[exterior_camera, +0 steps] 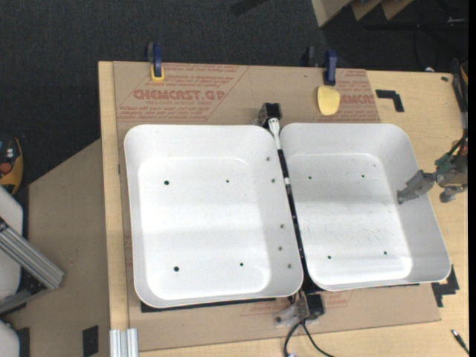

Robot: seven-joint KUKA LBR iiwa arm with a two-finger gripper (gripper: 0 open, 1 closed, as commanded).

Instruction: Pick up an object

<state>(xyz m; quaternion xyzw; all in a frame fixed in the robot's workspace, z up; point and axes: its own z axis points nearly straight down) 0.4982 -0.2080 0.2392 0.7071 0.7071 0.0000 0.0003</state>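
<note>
The tool [411,190] comes in from the right side of the scene. It is low over the right rim of the right bin [349,129], about halfway between the far and the near wall. A grey part of it points left and a little toward the near side, and its tip is above the sloped right wall of this bin. Behind it, at the right edge of the view, there are some coloured wires and small metal parts. I cannot tell if the tool is wide or narrow, and I see nothing held in it.

A yellow object [328,100] lies on the table [193,88], just beyond the far wall of the right bin. It is small and rounded, and it is directly below a blue clamp [329,62] that grips the far edge of the brown board. It is well apart from the tool.

The left bin [193,130] stands beside the right bin, and their inner rims touch along the middle. Both bins show white floors with a few small dark dots. A black clip [270,114] sits at the far end of the seam between them, and a black cable [301,326] leaves from the near end. A second blue clamp [155,53] holds the board at the far left. The floor [74,21] around the table is dark.
</note>
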